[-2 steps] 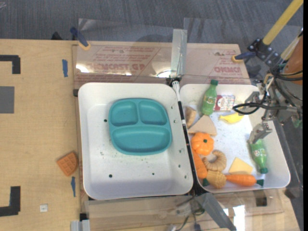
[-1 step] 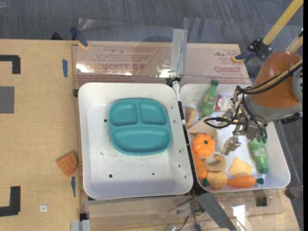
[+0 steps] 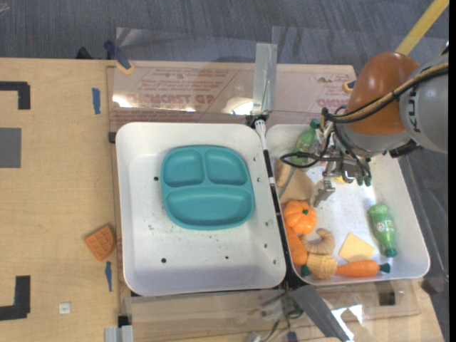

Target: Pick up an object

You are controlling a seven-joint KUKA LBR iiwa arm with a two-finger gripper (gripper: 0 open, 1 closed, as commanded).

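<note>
Gripper (image 3: 329, 191), finger state unclear, hangs over right bin (image 3: 413, 223) just far of toy pumpkin (image 3: 301, 217) at bin's left side; pumpkin looks light, hard, smooth plastic, likely slippery, best pinched across its round middle.

Below the claw (image 3: 326, 191) in the right bin (image 3: 410, 219): an orange pumpkin (image 3: 301, 217) nearest, a tan croissant (image 3: 322, 241), a yellow wedge (image 3: 355, 248), a carrot (image 3: 358, 268), and a green bottle (image 3: 382, 228) to its right.
</note>
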